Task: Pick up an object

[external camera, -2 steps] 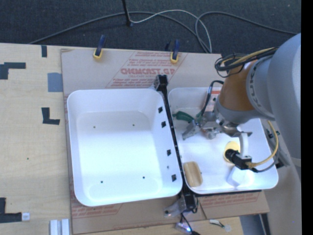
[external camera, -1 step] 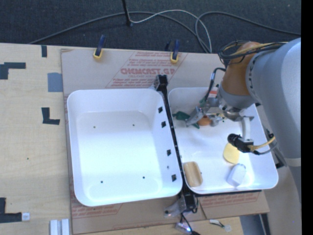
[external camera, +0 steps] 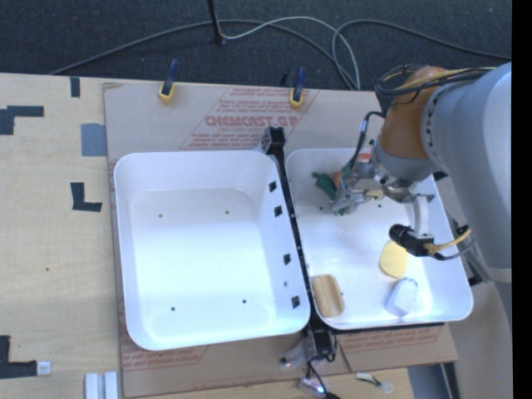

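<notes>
While low in the right bin (external camera: 440, 306), my gripper (external camera: 342, 199) touches a green object (external camera: 324, 181); finger state unclear.

The 1 grey arm reaches in from the right, its orange-banded wrist bent downward and leftward, with the claw (external camera: 342, 204) lowered at its tip and cables looping along the wrist's side, the whole arm slanted.

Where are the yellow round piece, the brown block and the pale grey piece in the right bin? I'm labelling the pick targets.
yellow round piece (external camera: 394, 260): camera view, middle of its yellow face.
brown block (external camera: 327, 294): camera view, centre of its top face.
pale grey piece (external camera: 402, 296): camera view, middle of its upper surface.
</notes>
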Available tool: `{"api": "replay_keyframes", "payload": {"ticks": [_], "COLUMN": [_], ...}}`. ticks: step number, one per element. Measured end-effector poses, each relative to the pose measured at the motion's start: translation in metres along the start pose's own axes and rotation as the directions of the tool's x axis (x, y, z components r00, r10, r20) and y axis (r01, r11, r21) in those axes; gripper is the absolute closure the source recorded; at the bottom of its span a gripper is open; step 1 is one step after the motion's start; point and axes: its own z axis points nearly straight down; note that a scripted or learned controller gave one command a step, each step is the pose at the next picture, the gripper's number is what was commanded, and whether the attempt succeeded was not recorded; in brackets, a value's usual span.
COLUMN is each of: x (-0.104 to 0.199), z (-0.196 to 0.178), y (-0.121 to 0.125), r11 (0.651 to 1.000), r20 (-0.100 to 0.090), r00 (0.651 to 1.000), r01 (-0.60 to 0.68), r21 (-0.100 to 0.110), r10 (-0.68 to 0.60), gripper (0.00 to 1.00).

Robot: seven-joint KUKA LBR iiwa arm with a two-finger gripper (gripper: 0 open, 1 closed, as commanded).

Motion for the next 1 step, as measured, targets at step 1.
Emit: {"api": "replay_keyframes", "payload": {"ticks": [1], "x": [0.0734], "z": [-0.0949], "y": [0.0459], "r11": [1.000], "r20": [-0.001], "r00": [1.000], "r01": [0.006], "r21": [-0.009], "r10": [-0.006], "gripper": [1.00]}}
